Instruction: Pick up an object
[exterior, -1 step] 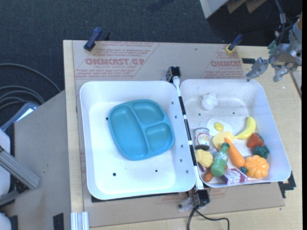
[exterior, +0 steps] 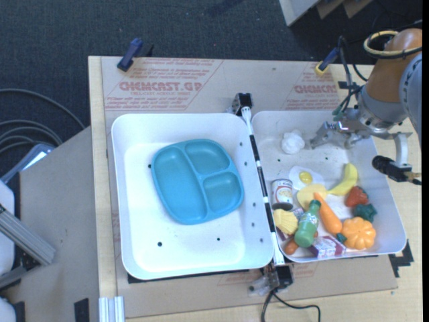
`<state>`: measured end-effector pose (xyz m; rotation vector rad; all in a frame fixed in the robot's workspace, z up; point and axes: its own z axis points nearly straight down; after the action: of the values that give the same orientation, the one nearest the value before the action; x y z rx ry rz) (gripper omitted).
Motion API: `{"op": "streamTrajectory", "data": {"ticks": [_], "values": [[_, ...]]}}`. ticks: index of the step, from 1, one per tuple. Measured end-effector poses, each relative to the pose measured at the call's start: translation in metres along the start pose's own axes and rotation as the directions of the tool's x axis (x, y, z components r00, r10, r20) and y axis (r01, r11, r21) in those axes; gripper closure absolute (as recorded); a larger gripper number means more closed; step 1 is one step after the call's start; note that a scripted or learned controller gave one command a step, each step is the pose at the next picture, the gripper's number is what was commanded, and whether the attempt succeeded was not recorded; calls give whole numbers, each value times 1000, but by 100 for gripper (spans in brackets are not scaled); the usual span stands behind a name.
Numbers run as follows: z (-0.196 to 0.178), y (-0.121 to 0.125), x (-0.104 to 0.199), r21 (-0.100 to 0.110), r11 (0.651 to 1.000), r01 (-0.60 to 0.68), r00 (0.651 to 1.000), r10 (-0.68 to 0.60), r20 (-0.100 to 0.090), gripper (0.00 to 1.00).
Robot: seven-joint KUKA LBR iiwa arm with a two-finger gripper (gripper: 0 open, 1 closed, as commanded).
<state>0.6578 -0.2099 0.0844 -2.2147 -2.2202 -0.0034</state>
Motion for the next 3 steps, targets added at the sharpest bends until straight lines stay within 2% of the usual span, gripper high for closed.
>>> {"op": "streamTrajectory", "data": {"ticks": [1, 2, 3], "values": [[0, 9, 73, 0, 1000, -1, 1000, 1, 3, 0], [0, -41, 69, 0, 1000, -3, 1000, 3, 5, 0], [0, 9, 73, -3, 1000, -2, 1000, 2, 6, 0]]}}
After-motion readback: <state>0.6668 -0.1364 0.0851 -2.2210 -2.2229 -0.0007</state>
